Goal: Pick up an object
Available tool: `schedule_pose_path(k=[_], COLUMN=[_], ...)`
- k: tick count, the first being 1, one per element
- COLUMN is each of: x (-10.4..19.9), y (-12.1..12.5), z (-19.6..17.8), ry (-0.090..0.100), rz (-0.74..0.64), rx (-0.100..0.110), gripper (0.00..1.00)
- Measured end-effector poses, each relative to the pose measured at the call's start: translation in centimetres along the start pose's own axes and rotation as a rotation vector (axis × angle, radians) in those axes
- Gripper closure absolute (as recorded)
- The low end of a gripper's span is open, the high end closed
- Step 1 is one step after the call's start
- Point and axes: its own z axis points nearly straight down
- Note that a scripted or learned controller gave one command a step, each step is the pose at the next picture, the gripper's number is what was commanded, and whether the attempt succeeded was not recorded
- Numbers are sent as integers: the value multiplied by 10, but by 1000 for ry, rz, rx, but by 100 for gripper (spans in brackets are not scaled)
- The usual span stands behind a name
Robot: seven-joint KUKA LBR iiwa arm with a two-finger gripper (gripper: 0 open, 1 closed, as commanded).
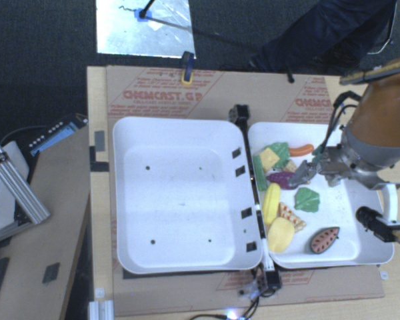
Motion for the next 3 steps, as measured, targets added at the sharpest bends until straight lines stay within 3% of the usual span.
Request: schedule_pose_path(k=[1, 2, 3], x=[62, 58, 101], y=[66, 64, 130], z=[41, 29, 24], ry=[1, 1, 1], rz=[-8, -1, -6], rx=[-3, -1, -6], gripper=[0, 100, 100])
